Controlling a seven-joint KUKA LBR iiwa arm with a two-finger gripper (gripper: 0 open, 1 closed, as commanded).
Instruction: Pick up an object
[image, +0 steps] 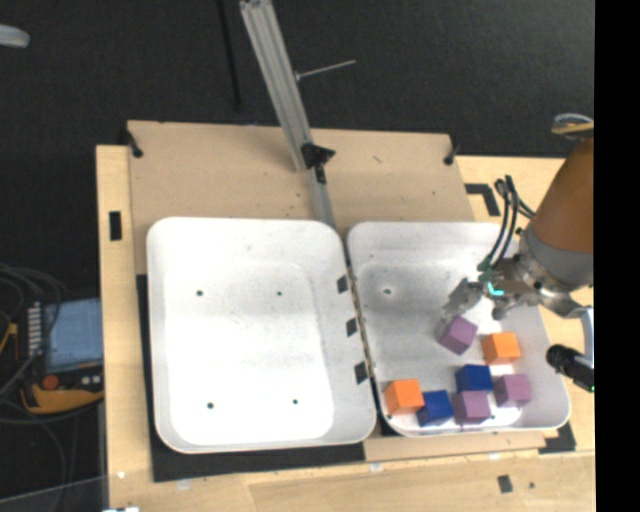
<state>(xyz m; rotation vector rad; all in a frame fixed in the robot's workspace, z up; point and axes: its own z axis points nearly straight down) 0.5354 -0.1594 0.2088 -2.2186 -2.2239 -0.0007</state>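
My gripper (482, 304) hangs over the right bin (410, 250), near its right side, with its fingers spread open and nothing between them. A purple cube (458, 333) lies tilted just below and to the left of the fingertips, apart from them. Right of it sits an orange cube (501, 347). Along the bin's front edge lie an orange cube (404, 395), a blue cube (435, 408), a purple cube (472, 405), a second blue cube (474, 378) and another purple cube (515, 388).
The left bin (240, 330) stands beside the right one, with a dividing rim (355, 320) between them. A slanted metal pole (290, 110) rises behind the bins. Cables and a box (70, 335) lie off the bench at the left.
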